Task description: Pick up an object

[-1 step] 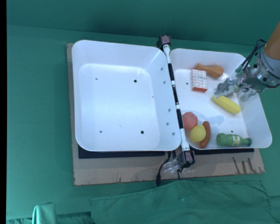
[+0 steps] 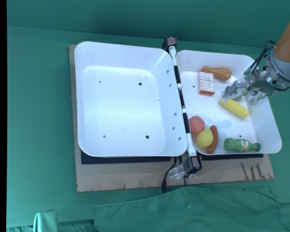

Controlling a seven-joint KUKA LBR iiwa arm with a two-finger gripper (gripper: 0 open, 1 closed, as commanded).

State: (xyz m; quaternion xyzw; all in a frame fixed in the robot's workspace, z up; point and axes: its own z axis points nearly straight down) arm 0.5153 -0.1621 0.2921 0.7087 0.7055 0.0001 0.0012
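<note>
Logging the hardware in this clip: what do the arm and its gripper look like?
The arm enters from the right with a broad orange band, then a grey metallic wrist section below it. Thin dark cables loop along the wrist's outer side. The gripper is a silvery-grey metal assembly ending in short, slim fingers.

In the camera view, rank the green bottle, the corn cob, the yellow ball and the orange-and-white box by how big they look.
1. green bottle, longest
2. corn cob
3. orange-and-white box
4. yellow ball

Bottle and corn are close in length, and box and ball are close, so those orders are unsure.
</note>
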